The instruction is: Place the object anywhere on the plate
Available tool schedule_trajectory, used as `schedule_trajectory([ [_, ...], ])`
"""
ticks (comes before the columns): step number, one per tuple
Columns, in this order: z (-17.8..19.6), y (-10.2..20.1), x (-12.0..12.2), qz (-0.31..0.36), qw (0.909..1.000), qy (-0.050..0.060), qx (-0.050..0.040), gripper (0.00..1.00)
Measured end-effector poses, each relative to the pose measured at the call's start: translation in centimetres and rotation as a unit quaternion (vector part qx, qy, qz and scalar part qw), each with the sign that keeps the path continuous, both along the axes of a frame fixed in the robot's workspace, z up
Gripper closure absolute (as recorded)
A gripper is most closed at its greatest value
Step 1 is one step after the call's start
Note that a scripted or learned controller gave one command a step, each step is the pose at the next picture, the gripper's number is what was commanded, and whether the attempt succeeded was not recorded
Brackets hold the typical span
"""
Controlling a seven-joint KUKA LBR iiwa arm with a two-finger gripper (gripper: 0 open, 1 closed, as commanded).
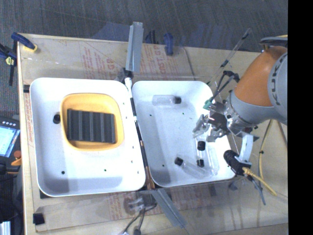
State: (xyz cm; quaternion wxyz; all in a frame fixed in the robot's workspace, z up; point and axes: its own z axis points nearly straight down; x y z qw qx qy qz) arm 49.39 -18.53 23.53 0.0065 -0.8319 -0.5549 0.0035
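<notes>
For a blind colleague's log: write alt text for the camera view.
The gripper hangs over the right white bin, above clear vials with black caps. The left white bin holds a yellow plate bearing a dark ridged block.

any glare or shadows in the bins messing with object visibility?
Camera view: even light, no hard glare; soft shadow along the left bin front wall. The clear vials in the right bin nearly vanish against white; only their dark caps stand out. Slight softness around the end effector.
</notes>
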Motion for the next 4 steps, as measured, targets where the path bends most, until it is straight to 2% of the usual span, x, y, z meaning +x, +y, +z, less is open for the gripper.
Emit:
schedule_trajectory([
  [1, 3.0, 4.0, 2.7, 0.100, 0.9950, -0.006, -0.0024, 1.00],
  [2, 3.4, 9.5, 7.0, 0.200, 0.9798, -0.007, -0.0017, 1.00],
  [3, -2.2, 11.7, 13.9, 0.236, 0.9717, -0.005, -0.0007, 1.00],
  [4, -2.1, 11.8, 13.9, 0.236, 0.9717, -0.006, -0.0008, 0.00],
])
